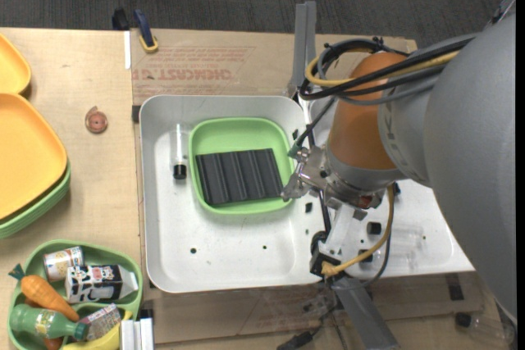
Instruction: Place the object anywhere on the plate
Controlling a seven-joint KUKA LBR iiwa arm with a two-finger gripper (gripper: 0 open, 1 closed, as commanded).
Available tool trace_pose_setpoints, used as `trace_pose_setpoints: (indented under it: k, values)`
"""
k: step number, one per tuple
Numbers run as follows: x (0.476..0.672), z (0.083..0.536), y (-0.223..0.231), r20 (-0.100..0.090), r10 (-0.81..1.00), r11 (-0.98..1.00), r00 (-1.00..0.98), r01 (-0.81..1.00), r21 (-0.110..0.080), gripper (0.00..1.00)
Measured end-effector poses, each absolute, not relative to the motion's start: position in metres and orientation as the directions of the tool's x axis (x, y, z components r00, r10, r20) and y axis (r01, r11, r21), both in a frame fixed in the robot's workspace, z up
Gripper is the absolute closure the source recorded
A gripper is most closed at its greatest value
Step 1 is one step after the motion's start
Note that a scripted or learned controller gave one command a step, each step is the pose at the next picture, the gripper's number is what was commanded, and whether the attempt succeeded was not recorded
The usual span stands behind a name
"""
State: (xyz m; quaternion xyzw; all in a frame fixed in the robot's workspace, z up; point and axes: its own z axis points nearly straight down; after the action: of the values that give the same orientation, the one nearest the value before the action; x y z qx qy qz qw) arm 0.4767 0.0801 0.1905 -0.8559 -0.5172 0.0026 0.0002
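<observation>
- The dark ribbed slab (239,176) lies flat on the green plate (238,131), a little tilted and covering most of the plate's floor.
- The green plate sits in the left white bin (221,258), towards its far side and close to its right wall.
- Just left of the plate, on the bin floor, lies a clear tube with a black cap (178,152), roughly parallel to the plate's left edge and apart from it.
- The pincer (302,173) hangs at the plate's right rim, under the orange-banded wrist; I cannot tell how far open it is, or whether it has hold of anything.
- The grey arm (459,127) reaches in over the right white bin (426,246) and hides much of it.
- On the wooden surface (98,78), left of the bins, are stacked yellow plates (29,152) and a small pink round thing (97,120).
- At the near left, a green bowl (123,268) holds a toy carrot (45,295), a can (63,262) and a green bottle (45,324).
</observation>
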Motion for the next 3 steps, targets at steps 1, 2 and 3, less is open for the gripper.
trace_pose_setpoints:
  k: [1, 2, 3]
  values:
    - [0.4767, 0.1905, 0.0801, -0.004, 0.885, -0.465, 0.465, 0.885, -0.003, 0.0]
    - [0.4767, 0.1905, 0.0801, -0.004, 0.885, -0.465, 0.465, 0.885, -0.003, 0.0]
    - [0.4767, 0.1905, 0.0801, -0.004, 0.885, -0.465, 0.465, 0.885, -0.003, 0.0]
